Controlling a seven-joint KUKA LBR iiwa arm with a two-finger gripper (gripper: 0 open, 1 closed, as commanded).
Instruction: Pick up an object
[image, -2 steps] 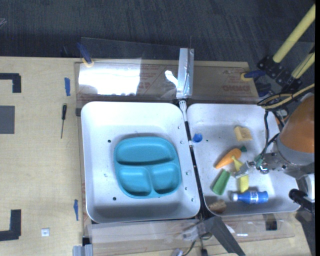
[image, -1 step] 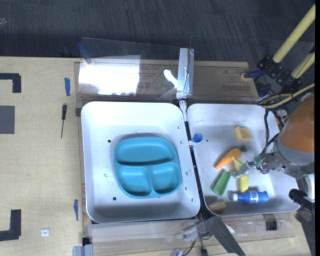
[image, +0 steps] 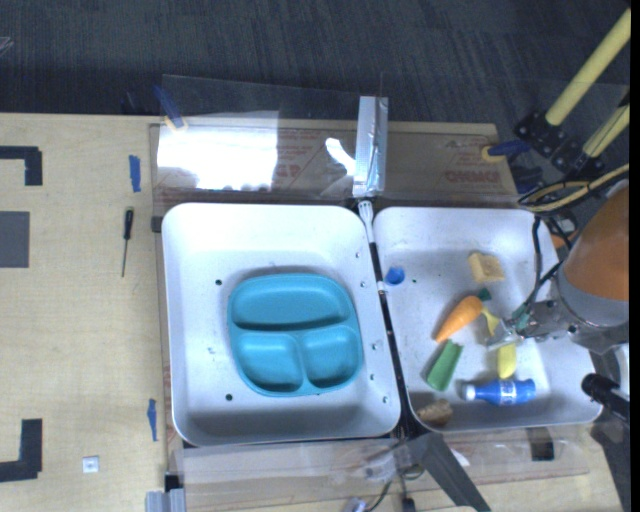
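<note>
We count two shallow white bins on the table: the left white bin (image: 190, 300) and the right white bin (image: 430, 240). In the left one we count one turquoise plastic divided tray (image: 294, 331), with three compartments. In the right white bin we count one orange toy carrot (image: 459, 316), one green stick-shaped piece (image: 442, 365), one blue bottle with a white cap (image: 498, 391), one small blue round cap (image: 394, 276), one tan block (image: 487, 266), and two small yellow pieces (image: 506, 360) just right of the carrot. One small brown item (image: 433, 409) lies below the green piece; we cannot tell what it is.
</note>
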